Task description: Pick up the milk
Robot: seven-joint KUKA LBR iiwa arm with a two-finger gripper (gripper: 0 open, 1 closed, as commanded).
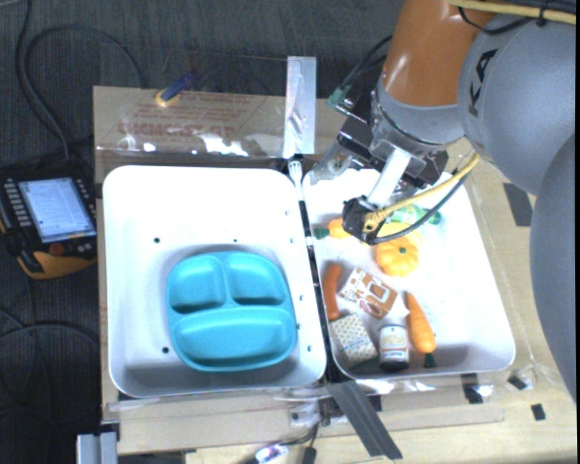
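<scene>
The milk [365, 295] is a small white carton with brown-orange print. It lies on its side in the right bin [483, 288], near the middle of the bin's left half. My gripper [362, 158] hangs over the far left end of that bin, well behind the carton and apart from it. The wrist hides its tips. Nothing can be seen held in it.
Around the milk lie a reddish sausage [332, 280], a carrot [420, 325], a small dark-capped bottle [393, 346], a pale waffle-like block [351, 339] and an orange pumpkin-like toy [398, 257]. Farther back are a green item [406, 216] and a small orange piece [337, 228]. A blue divided plate [230, 309] sits in the left bin [135, 220].
</scene>
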